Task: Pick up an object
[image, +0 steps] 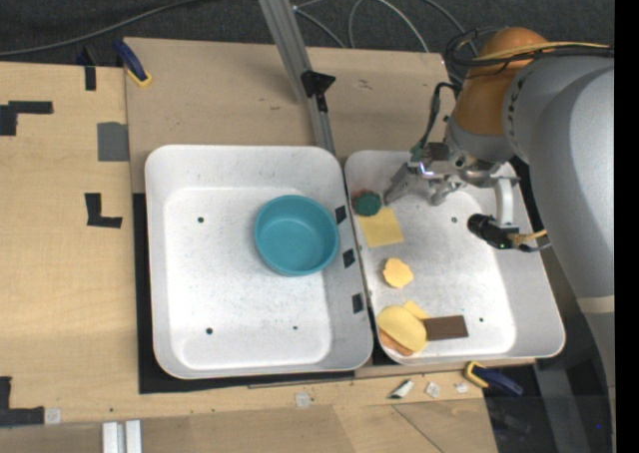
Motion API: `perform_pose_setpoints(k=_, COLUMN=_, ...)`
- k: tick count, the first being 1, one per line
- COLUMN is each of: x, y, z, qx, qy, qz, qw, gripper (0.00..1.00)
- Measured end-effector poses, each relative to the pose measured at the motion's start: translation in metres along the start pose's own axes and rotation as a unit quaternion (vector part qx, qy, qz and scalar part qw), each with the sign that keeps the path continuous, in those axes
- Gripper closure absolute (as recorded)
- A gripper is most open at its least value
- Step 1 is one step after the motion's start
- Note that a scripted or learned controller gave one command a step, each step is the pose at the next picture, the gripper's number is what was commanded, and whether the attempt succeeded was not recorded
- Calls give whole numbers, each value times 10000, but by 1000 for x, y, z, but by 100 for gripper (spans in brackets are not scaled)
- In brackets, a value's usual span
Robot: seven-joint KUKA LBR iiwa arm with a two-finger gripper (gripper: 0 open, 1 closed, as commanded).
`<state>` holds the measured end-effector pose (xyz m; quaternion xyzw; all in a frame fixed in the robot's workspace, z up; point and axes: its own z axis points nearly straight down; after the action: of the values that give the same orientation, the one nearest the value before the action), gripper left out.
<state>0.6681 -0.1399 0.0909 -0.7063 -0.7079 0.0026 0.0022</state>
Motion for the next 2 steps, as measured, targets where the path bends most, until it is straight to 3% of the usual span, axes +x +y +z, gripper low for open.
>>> perform_pose_setpoints(k=1, x=0, y=2, z=-14, qx=-25, qy=-3, qz=-7, qw=10000, gripper=100)
perform_pose_setpoints(k=2, x=2, y=3, z=-57, qx=-51, qy=0, qz=2, qw=10000, gripper=100)
